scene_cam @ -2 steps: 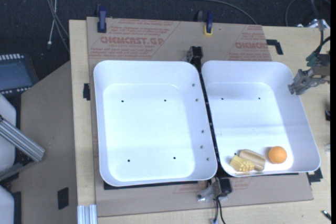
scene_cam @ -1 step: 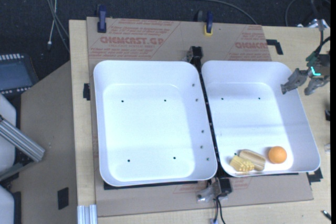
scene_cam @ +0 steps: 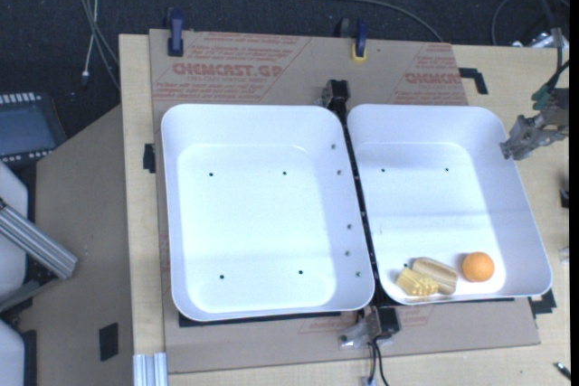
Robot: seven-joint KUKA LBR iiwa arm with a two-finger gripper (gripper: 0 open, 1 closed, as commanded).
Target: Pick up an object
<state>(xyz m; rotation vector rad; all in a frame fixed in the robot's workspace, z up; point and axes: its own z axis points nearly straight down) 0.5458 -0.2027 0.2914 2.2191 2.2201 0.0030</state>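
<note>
Metal-grey claw [scene_cam: 525,138] sits way over at the right edge of the right bin [scene_cam: 425,127], up near its far corner, and honestly it's too small and blurry to say how it's set or whether it has anything. Nothing obvious hangs from it, but I can't tell for sure.

Moving outward, the stuff worth grabbing is all bunched at the near edge of that same bin: an orange ball [scene_cam: 478,267], a tan roll-looking thing [scene_cam: 436,269] just beside it, and a yellow corn-like piece [scene_cam: 417,284] touching the roll. They're well apart from the claw.

Left bin [scene_cam: 253,131] has no objects that I can make out.

So my read: the pick hasn't happened yet. It needs to travel over to that cluster, come down on one item, close and lift.
</note>
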